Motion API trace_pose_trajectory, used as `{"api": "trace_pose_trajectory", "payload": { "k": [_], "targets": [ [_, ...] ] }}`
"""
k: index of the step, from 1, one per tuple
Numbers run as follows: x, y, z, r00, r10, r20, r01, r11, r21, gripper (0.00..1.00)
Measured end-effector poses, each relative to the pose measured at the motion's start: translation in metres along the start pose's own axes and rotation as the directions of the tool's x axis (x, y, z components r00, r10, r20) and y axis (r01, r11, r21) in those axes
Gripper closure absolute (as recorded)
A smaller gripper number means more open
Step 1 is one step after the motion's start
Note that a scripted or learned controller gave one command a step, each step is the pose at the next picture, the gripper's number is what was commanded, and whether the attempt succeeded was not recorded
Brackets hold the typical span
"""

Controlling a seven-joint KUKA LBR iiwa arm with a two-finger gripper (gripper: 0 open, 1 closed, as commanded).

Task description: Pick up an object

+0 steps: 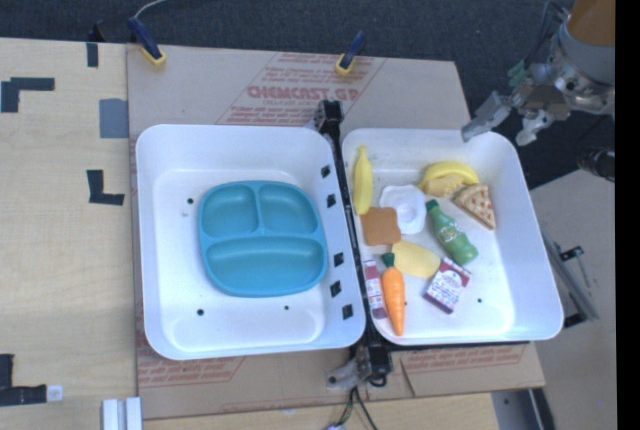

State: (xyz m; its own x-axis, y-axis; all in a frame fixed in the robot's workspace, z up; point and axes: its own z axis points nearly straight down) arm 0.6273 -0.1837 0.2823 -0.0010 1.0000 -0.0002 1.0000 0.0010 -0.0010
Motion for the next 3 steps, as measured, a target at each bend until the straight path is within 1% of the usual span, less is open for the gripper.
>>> {"api": "trace_pose_trajectory", "payload": {
  "k": [1,2,3],
  "targets": [
    [0.018,0.009,0.164,1.000,-0.001,-0.001,0.001,1.000,0.004,0.00],
    [0.059,-0.033,0.196,1.000,0.000,0.001,0.000,1.000,-0.003,0.00],
    [0.073,0.020,0.196,1.000,0.001,0.005,-0.001,1.000,-0.004,0.00]
  ]
}}
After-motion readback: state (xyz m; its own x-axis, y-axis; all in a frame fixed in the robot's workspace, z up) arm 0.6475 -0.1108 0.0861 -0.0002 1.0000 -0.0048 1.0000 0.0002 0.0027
